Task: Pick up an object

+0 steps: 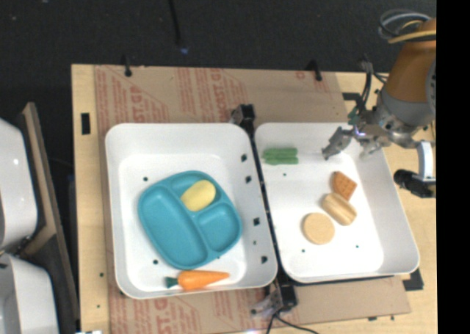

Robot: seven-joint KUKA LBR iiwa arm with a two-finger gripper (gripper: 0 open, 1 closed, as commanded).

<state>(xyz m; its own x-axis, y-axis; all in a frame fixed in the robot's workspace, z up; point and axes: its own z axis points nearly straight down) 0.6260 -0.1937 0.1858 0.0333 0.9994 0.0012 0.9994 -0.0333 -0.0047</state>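
Observation:
My gripper (351,146) hangs over the back of the right bin (389,252), open, with nothing between its fingers. In that bin a small green piece (280,155) lies to the gripper's left. A toasted orange-brown piece (343,184) sits just in front of the gripper. A tan bread roll (339,209) and a round beige cookie (319,228) lie nearer the front. The gripper touches none of them.
The left bin (125,156) bears a blue divided plate (180,241) with a yellow lump (198,194) in its back compartment. An orange carrot (202,279) lies at that bin's front wall. A black clip (243,114) stands where the bins meet.

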